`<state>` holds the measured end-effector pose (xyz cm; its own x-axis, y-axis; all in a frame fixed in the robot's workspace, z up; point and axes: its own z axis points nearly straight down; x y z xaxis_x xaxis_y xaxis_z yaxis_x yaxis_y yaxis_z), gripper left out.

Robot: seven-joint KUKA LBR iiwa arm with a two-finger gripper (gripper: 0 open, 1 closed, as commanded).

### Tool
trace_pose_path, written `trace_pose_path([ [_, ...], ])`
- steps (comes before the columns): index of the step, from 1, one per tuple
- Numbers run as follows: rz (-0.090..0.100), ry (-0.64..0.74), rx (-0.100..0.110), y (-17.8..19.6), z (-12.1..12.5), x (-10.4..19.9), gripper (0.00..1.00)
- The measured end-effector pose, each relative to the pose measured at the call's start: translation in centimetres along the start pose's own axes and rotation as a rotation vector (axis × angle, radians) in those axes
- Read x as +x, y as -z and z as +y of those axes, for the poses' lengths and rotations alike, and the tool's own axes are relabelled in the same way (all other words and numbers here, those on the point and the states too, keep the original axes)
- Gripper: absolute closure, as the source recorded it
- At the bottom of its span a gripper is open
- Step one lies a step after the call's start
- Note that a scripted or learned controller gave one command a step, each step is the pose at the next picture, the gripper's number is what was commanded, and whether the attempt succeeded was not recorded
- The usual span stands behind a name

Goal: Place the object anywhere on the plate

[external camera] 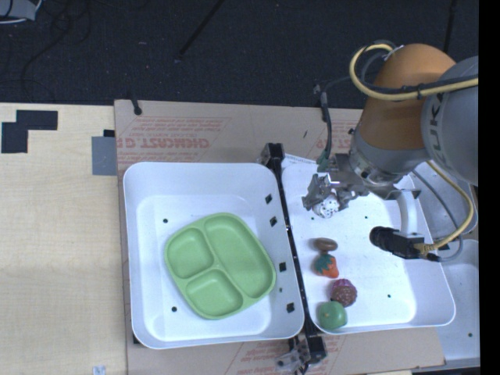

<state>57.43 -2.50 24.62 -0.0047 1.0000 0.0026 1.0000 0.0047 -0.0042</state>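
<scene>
The gripper [326,201] hangs low over the far end of the right bin [391,287], with the orange-banded arm [406,108] reaching in from the right. Whether its fingers are apart or together cannot be told from this angle; nothing is plainly seen between them.

The likely objects lie in a loose line along the right bin's left side: a brown mushroom-like toy [325,244], an orange and green carrot-like toy [326,266], a dark red berry-like toy [344,292] and a green round toy [331,316]. The green three-compartment plate [220,266] rests flat in the left bin [148,209], well apart from them across the divider [283,233].

To do the pick well, the gripper should probably settle squarely over one toy, most likely the brown one nearest it, and close across its narrow side without nudging the carrot just beside it. The lift must clear the raised divider before crossing.

The bins sit on a cardboard sheet [203,131] on a pale wooden table [55,233]; dark carpet with cables lies beyond.
</scene>
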Motion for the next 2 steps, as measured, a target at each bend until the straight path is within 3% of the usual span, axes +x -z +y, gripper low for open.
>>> trace_pose_path([
  [1, -0.001, -0.001, 0.001, -1.8, -0.3, 4.9, 1.00],
  [2, -0.001, 0.001, -0.001, -1.2, 0.3, 10.8, 1.00],
])
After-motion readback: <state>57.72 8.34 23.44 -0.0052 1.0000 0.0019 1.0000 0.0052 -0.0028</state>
